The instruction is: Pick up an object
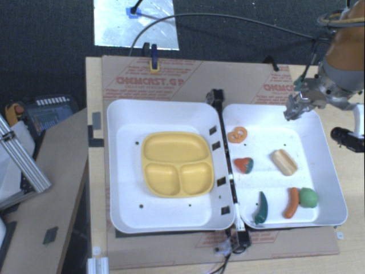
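The right bin (328, 147) holds several toy foods: an orange pretzel (238, 134), a red strawberry (244, 165), a tan bread piece (283, 161), an orange carrot (291, 202), a green ball (308, 197) and a dark green pepper (260, 208). My gripper (295, 109) hangs over the bin's far right corner, above and right of the bread piece, apart from every object. Nothing shows between its tips.
The left bin (122, 153) carries a yellow three-compartment tray (174, 163). A black clamp (217, 97) sits at the divider between the bins. A cable (228, 17) arcs across the back, and a foil sheet (134, 13) lies behind the bench.
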`<state>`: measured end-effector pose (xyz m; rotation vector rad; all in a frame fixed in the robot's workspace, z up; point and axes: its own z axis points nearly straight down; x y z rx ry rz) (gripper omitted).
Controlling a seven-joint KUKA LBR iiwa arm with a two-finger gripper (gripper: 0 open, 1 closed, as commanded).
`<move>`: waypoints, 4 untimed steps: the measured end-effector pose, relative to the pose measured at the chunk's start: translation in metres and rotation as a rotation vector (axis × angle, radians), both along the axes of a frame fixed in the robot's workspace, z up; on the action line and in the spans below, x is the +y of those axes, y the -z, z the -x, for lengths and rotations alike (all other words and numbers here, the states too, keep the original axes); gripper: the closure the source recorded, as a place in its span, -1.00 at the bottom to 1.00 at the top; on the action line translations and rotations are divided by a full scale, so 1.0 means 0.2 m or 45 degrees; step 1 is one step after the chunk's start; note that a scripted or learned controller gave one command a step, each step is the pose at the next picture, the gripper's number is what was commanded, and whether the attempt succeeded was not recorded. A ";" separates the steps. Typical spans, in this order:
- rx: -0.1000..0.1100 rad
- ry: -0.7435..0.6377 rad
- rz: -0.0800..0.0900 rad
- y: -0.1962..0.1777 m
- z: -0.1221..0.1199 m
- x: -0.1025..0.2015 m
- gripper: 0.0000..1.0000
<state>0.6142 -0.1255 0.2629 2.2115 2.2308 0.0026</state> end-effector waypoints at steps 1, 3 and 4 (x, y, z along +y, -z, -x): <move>0.001 0.000 0.000 0.02 0.08 0.28 1.00; 0.002 -0.001 -0.001 0.19 0.14 0.84 1.00; 0.002 -0.001 -0.001 0.23 0.20 1.10 1.00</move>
